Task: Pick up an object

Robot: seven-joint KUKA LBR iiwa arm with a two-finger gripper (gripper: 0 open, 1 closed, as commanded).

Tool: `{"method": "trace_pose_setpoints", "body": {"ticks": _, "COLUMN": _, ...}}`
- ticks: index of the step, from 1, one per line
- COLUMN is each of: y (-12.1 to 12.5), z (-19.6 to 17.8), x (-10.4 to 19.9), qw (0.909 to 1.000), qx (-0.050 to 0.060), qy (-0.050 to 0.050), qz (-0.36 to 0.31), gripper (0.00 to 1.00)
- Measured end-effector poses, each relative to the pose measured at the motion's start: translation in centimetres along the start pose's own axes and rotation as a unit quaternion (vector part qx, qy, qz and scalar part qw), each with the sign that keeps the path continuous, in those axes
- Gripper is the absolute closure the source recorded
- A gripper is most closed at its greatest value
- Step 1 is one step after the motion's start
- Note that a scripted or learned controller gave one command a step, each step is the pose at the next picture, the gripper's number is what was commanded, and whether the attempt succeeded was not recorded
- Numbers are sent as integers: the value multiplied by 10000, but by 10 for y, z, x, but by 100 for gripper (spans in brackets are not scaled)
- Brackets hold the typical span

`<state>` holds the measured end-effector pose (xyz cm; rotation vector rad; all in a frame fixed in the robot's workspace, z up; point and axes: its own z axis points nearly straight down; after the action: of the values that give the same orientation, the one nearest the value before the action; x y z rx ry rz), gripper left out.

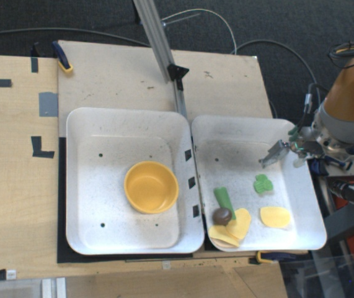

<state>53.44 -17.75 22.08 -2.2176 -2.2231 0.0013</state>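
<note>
Pincer: the grey two-finger gripper [269, 159] hangs over the upper part of the right-hand shallow white plastic bin [300, 225]; whether it stands wide or narrow cannot be told from this slanted view, and nothing shows in its grasp.

Arm: the grey arm with the orange band [344, 98] reaches in from the right, its wrist just behind the pincer at the bin's right rim.

Nearest candidate: a small crinkled bright-green soft lump [263, 184] lies just below the pincer, apart from it and flat on the bin floor.

Further candidates: a flat pale-yellow oval piece [275, 216] lies below the pincer, past the green lump; a long green stick-shaped piece [224, 198] lies below and to the pincer's left, its lower end touching a dark brown rounded ball [222, 216]; that ball rests on a yellow flat folded piece [235, 230] near the bin's bottom edge.

Other bin: the left-hand shallow white plastic bin [90, 185] holds a round yellow plastic bowl [151, 186], well apart from the pincer, to its left.

Done so far: the approach only — the pincer is over the bin that holds most of the pieces; every object sits on a bin floor.

Left to do: by this view, all of the real work — descent onto one piece, a close and a lift; the crinkled green lump looks the shortest reach.
</note>
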Motion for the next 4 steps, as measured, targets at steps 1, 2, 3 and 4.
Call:
{"method": "trace_pose_setpoints", "body": {"ticks": 1, "y": 0, "z": 0, "x": 0, "qw": 10000, "qx": -2, "qy": 0, "qz": 2, "gripper": 0}}
{"method": "trace_pose_setpoints", "body": {"ticks": 2, "y": -6, "z": 53, "x": -9, "qw": 10000, "qx": 26, "qy": 0, "qz": 12, "gripper": 0}}
{"method": "trace_pose_setpoints", "body": {"ticks": 3, "y": -16, "z": 112, "x": -12, "qw": 10000, "qx": 32, "qy": 6, "qz": 12, "gripper": 0}}
{"method": "trace_pose_setpoints", "body": {"ticks": 4, "y": -16, "z": 132, "x": -12, "qw": 10000, "qx": -8, "qy": -10, "qz": 7, "gripper": 0}}
